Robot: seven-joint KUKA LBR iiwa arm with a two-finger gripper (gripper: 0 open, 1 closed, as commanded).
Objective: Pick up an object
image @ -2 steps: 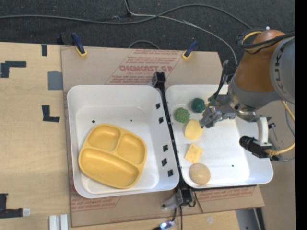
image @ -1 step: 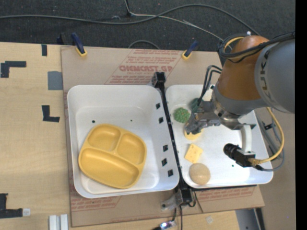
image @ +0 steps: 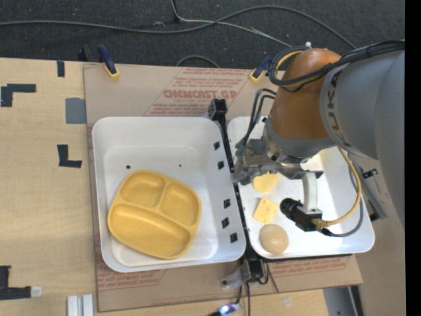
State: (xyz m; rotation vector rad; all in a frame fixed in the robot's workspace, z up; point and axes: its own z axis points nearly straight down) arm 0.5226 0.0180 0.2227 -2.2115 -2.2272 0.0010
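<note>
From above, the left bin (image: 105, 143) holds a yellow divided plate (image: 153, 214), its long axis running from upper left to lower right. The right bin (image: 358, 239) holds a cheese wedge (image: 266, 210), a pale slice (image: 266, 182) and a tan ball (image: 273, 238). The hand (image: 253, 166) hovers just above the slice; whether it grips cannot be told.

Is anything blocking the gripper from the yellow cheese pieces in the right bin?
Nothing visible blocks it. The gripper sits low in the right bin, right beside the upper cheese piece; the cheese wedge and round bun lie uncovered nearer the camera.
</note>
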